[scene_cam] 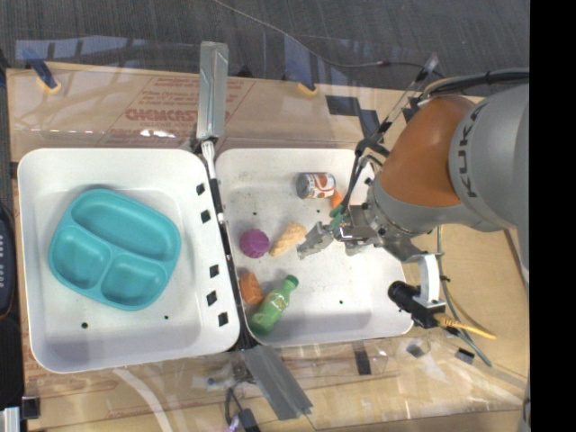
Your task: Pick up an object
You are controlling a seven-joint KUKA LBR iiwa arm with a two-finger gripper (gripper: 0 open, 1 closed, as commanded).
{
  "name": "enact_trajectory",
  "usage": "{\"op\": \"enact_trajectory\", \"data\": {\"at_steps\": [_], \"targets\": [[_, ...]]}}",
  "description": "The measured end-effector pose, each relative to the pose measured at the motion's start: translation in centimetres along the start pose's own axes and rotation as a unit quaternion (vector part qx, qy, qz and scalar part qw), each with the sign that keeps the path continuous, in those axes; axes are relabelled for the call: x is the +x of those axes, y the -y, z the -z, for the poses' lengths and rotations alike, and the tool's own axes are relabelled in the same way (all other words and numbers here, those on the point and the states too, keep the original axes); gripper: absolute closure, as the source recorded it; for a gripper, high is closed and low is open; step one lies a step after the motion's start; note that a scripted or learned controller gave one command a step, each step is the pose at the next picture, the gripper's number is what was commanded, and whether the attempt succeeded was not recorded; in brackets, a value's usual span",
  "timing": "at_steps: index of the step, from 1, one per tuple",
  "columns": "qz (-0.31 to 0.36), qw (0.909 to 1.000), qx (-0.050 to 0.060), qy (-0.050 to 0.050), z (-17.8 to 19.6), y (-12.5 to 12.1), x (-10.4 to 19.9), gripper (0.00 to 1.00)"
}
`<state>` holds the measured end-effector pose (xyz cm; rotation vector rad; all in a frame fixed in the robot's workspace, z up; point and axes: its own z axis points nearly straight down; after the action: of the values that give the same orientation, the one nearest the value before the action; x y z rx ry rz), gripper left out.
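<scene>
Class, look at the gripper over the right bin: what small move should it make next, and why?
Probably a short slide left and down. The gripper hangs beside the croissant with nothing visibly between its fingers, and that pastry is the nearest thing.

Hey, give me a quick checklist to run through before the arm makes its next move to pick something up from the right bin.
1. Claw over the right bin: ok, it hangs inside the bin's outline.
2. A target close by: ok, the tan croissant-shaped piece lies just left of the claw.
3. Claw carrying nothing already: cannot tell, the fingertips are too small and blurred.
4. Neighbours crowding the target: not ok, the purple ball sits right beside it.
5. Other objects out of the way: ok, the green bottle and the can lie apart from it.
6. Teal tray out of the way: ok, it sits in the left bin.
</scene>
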<state>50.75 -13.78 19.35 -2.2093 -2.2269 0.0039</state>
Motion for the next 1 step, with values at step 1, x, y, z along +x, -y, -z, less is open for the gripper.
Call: {"op": "enact_trajectory", "data": {"at_steps": [1], "targets": [[0.003, 1.0000, 0.001, 0.000, 0.90, -0.10, 0.06, 1.00]]}}
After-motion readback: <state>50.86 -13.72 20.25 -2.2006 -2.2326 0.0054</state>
